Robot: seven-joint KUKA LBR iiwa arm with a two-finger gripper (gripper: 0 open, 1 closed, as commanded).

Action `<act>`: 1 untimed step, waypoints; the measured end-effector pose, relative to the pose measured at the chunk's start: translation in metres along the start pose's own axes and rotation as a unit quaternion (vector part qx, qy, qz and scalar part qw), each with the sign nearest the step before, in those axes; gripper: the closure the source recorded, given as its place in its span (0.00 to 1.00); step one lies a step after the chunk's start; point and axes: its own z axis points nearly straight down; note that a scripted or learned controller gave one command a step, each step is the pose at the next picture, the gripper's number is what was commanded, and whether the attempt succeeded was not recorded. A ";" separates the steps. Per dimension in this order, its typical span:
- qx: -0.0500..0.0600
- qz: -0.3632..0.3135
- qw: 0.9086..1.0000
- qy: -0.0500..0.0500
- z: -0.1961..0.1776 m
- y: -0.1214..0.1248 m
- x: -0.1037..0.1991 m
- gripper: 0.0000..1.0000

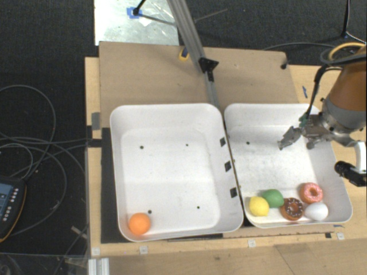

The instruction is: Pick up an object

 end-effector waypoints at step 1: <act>0.000 0.000 1.000 0.000 0.058 0.003 -0.008 0.00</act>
